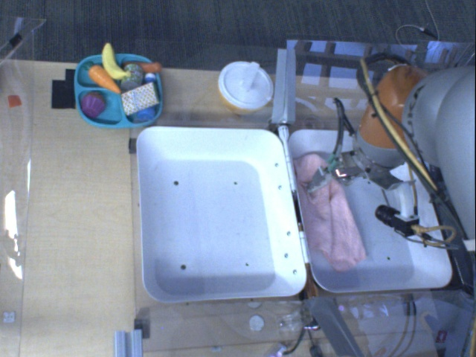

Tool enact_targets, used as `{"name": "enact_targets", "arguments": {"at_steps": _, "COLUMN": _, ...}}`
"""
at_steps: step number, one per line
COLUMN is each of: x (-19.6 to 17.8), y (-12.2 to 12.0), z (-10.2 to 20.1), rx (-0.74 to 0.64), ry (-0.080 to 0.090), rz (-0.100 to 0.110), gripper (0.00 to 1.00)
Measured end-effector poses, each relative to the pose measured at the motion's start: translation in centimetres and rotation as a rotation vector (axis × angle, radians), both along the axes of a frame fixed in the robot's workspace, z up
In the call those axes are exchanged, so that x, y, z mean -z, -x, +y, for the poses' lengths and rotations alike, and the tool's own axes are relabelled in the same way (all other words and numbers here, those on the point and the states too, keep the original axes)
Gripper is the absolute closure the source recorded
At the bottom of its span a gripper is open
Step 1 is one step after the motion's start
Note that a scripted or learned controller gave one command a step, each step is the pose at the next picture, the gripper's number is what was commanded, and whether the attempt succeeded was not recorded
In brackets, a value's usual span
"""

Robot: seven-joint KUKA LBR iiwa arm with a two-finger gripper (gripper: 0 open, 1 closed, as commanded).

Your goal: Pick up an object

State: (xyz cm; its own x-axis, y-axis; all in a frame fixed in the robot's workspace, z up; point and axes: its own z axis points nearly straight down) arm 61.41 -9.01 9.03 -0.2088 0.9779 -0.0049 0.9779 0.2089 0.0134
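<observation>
Lying lengthwise in the right bin [387, 270], against its left wall: pink cloth [332, 218]. Hovering over the cloth's upper end: jaws [332, 172], opening impossible to tell. Sitting beside it on the tabletop [71, 222]: left bin [216, 214]. Resting behind: blue tray [117, 90] carrying toy food, and a white lidded cup [245, 85].

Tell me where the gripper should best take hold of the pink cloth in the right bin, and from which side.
Probably from above, at the raised folds at the far end of the pink cloth, near the gripper. It lies limp along the right bin, so only bunched fabric offers a pinch.
</observation>
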Motion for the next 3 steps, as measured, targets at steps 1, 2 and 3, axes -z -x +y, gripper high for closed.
{"name": "enact_targets", "arguments": {"at_steps": 1, "x": 0.0, "y": 1.6, "z": 0.1, "rx": -0.06, "ry": 0.001, "rz": -0.002, "gripper": 0.0}}
{"name": "enact_targets", "arguments": {"at_steps": 2, "x": -1.2, "y": 1.3, "z": 0.3, "rx": -0.062, "ry": 0.0, "rz": -0.007, "gripper": 1.0}}
{"name": "enact_targets", "arguments": {"at_steps": 3, "x": -10.8, "y": -3.2, "z": 2.3, "rx": -0.111, "ry": 0.0, "rz": 0.008, "gripper": 1.0}}
